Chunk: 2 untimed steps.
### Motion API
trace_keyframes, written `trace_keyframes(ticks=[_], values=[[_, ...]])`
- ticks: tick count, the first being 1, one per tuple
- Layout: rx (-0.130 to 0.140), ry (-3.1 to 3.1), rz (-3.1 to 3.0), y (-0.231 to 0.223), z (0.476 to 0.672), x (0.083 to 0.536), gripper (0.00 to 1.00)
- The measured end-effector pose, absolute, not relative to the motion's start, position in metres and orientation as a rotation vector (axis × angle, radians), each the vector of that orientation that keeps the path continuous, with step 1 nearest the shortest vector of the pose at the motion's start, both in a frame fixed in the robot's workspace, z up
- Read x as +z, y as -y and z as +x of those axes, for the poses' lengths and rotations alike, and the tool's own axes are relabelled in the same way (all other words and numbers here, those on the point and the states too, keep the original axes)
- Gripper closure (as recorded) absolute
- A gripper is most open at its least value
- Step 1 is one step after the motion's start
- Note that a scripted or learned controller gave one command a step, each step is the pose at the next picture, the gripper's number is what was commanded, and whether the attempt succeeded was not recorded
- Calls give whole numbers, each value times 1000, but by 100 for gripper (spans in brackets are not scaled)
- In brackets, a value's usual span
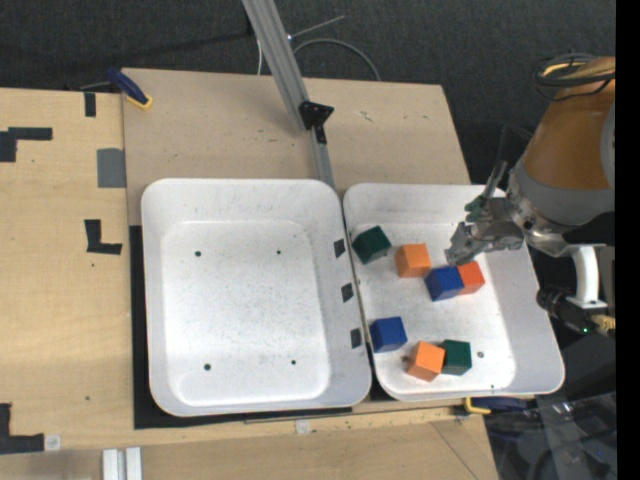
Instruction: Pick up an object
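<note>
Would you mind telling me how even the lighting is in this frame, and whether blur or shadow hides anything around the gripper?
In the camera view, lighting is soft and even: the white bins show no harsh glare, and the cubes cast only faint shadows. The blue cube and orange cube are fairly crisp. The gripper is darker and slightly blurred, so its fingers are hard to resolve.

My claw (468, 245) looks like dull grey metal, and the shell of my arm (570, 143) above it is smooth with a soft sheen. The two shallow white plastic bins (240, 200) (520, 363) are matt and finely speckled. The small cubes in the right bin, such as the blue cube (443, 283) and the orange cube (412, 260), look matt and smooth. The pale wooden bench (210, 118) is unpolished; a slanted silvery metal rail (275, 43) crosses its far edge.
</note>
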<state>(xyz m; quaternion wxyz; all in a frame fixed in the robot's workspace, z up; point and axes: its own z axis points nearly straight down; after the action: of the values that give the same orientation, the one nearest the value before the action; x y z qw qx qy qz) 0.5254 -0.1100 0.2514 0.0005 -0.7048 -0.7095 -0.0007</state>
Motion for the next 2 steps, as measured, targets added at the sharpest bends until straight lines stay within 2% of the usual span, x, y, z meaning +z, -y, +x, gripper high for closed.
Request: trace_keyframes(ticks=[2], values=[[0,2228,-2213,-3,571,235,100]])
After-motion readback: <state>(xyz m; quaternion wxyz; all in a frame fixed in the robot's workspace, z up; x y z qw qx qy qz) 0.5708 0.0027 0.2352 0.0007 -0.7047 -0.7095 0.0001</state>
